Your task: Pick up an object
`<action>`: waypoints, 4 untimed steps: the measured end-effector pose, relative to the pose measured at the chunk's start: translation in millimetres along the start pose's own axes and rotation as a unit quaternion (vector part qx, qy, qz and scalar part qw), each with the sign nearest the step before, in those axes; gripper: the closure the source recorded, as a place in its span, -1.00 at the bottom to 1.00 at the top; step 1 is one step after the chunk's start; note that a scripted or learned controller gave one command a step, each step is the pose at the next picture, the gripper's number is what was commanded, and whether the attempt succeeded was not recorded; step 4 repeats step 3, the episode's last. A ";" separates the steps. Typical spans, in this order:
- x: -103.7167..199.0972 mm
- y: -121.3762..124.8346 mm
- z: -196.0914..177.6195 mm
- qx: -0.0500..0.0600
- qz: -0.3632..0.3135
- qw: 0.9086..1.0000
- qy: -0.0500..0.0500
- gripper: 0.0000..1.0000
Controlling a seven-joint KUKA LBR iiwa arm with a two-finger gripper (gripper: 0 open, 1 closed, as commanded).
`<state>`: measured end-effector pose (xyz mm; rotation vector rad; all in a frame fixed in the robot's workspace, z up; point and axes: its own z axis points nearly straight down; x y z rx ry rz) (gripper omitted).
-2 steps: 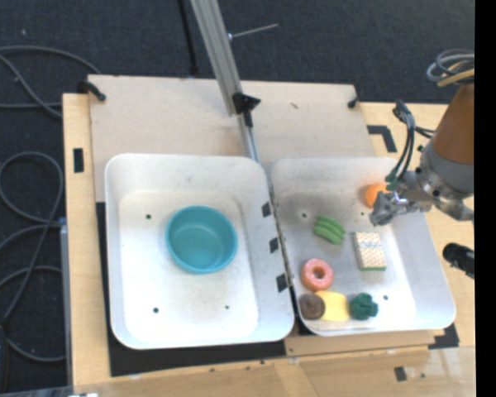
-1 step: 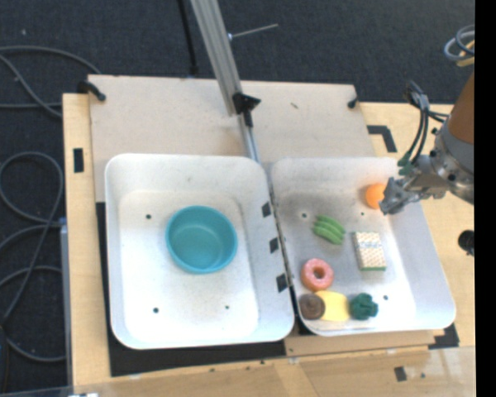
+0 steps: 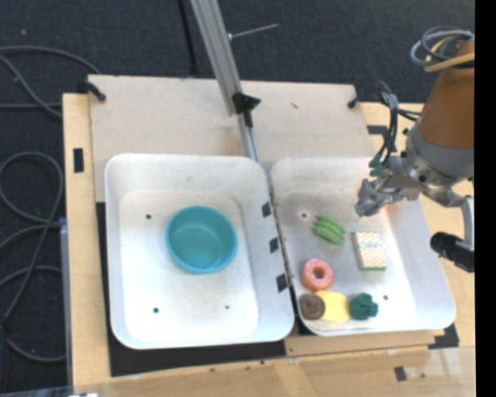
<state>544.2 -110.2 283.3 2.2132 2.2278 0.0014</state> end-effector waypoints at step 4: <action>158.2 25.4 -3.1 0.000 0.000 1.000 0.000 1.00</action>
